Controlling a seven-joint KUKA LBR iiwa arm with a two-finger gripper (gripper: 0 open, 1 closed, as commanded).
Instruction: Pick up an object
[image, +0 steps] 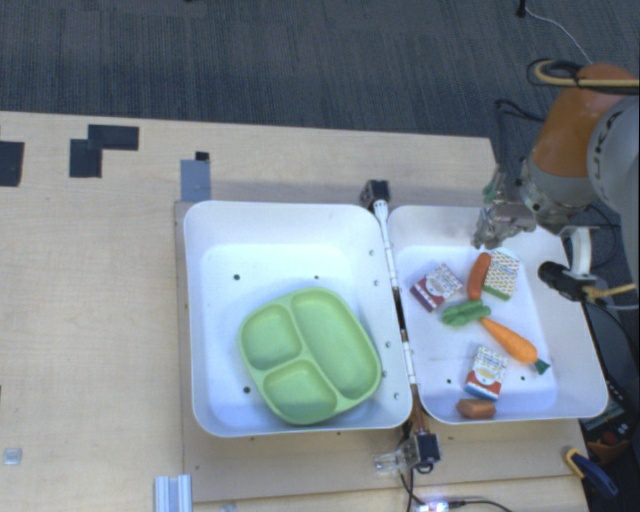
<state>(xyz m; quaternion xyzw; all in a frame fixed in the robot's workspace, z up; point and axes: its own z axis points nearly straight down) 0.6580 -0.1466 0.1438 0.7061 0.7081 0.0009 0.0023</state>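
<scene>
The pincer (492, 232) hangs over the right bin's (570, 405) far rim; whether it is open or closed cannot be told. Just below it lie a sausage (479, 275) and small carton (502, 274), farther a carrot (512, 342).

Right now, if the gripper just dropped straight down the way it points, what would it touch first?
Probably the bare floor of the right bin at its far edge. The gripper hangs just beyond the sausage, which looks slightly nearer the camera, though depth is hard to judge from this slant.
</scene>
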